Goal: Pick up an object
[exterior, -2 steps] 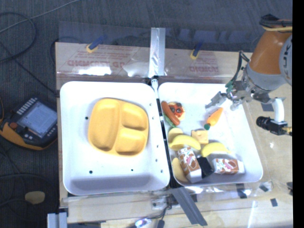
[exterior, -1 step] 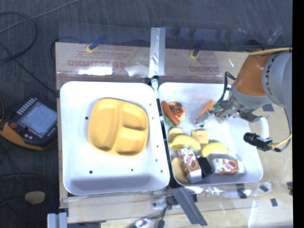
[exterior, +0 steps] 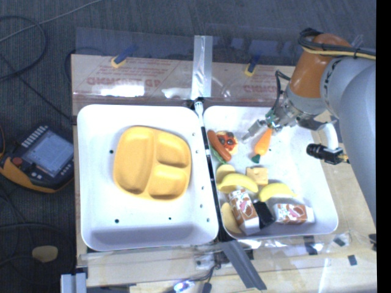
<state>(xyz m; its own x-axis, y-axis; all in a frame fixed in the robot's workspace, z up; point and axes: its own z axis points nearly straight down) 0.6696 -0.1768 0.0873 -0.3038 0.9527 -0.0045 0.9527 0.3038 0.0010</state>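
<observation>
Carrot-shaped orange toy with green tip lay tilted in upper part of right white bin, just beside gripper. Fingers' state: could not tell, metal parts blurred together; no object seen between them. Yellow sectioned plastic tray sat in left white bin, well apart. Advice: centre over carrot's middle, line up across its narrow width, descend straight, avoid nearby orange-red toy, close firmly before lifting.

A divided tray is lying in the left bin. Toy foods are crowding the right bin, cartons nearest, a carrot farther back.
</observation>
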